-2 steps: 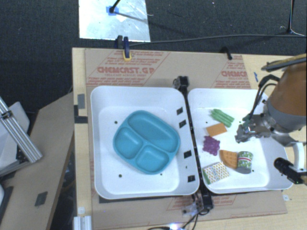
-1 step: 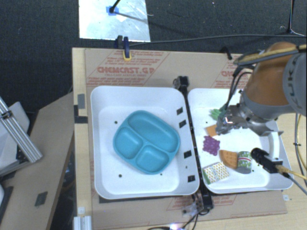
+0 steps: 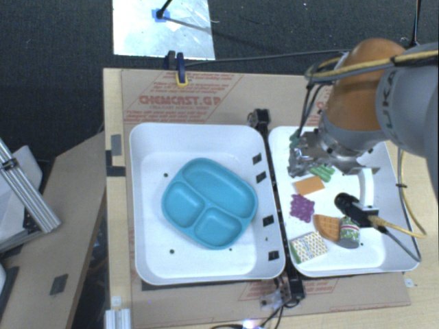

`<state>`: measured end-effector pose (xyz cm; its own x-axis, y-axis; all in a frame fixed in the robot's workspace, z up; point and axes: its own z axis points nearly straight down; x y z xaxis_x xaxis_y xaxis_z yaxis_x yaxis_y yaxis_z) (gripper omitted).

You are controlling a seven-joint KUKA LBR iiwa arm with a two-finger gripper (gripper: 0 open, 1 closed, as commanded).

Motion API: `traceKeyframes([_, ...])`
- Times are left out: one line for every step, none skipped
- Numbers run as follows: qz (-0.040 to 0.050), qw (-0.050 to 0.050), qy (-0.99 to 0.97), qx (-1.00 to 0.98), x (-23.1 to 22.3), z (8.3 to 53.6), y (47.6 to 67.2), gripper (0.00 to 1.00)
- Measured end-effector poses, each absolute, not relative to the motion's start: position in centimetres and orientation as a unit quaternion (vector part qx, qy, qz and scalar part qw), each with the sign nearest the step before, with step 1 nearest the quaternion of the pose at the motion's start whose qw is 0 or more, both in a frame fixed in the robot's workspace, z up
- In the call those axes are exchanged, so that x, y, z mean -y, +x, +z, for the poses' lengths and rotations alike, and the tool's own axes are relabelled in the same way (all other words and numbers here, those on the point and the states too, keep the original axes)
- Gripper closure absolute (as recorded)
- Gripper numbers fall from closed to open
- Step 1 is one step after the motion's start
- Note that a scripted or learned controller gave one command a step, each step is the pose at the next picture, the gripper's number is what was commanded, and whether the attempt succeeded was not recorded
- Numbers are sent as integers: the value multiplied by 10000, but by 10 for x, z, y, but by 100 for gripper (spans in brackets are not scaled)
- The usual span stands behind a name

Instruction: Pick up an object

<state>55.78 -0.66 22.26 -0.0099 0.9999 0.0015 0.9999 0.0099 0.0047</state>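
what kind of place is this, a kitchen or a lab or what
Most likely a robotics lab bench for pick-and-place trials, not a kitchen. A grey arm's gripper hangs over the right white bin of small toy items, a blue divided plate lies in the left white bin, and cables run along the cardboard-covered bench.

My surface is a pale tan board with red lettering printed along its far strip and again at its near edge. Two white bins lie directly on it, side by side and touching along a black clipped seam. The left bin sits toward the middle of the board; the right bin reaches close to its right edge. A blue and yellow clamp grips the far edge of the board. Beyond that, a shiny sheet, perhaps foil, lies on the dark floor.
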Motion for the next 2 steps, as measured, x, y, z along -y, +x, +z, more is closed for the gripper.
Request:
traceKeyframes([23,6,7034,-7108,-47,233,575,100])
traceKeyframes([24,6,7036,-7106,-99,239,599,100])
